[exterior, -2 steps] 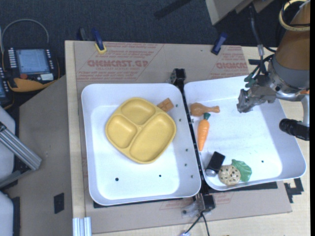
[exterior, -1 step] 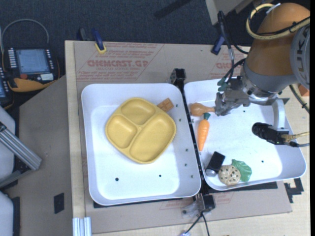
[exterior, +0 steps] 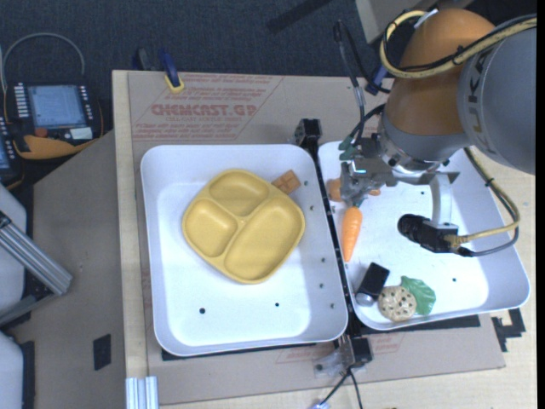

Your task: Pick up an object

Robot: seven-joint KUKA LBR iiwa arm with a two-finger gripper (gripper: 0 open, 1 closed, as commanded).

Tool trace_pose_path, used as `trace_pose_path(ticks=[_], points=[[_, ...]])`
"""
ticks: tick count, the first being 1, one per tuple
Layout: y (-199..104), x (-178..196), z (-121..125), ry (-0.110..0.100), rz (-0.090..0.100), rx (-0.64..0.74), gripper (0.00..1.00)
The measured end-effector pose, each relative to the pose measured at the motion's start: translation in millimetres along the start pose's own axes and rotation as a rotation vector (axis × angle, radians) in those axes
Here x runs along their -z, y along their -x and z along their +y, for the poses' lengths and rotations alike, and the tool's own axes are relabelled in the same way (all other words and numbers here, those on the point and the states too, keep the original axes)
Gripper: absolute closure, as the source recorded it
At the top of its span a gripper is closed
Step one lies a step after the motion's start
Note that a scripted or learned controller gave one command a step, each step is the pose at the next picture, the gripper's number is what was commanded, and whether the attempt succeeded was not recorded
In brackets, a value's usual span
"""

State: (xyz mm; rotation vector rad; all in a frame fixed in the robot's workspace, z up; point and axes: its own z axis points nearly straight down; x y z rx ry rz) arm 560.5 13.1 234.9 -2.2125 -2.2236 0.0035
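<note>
The pincer [exterior: 356,186] was seen above the right bin [exterior: 502,267]; whether it was open or closed could not be told. A toy carrot [exterior: 350,232] lay just below it.

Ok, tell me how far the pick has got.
Nothing looks picked yet. The hand sits low at the right bin's left edge, right above the carrot, which lies on the bin floor. The cookie, green piece and black block also lie there. The grasp and the lift are left.
</note>
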Motion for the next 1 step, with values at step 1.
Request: trace_pose_path(ticks=[1], points=[[-51.8, 5.6, -3.7, 0.005, 0.0, 0.001, 1.0]])
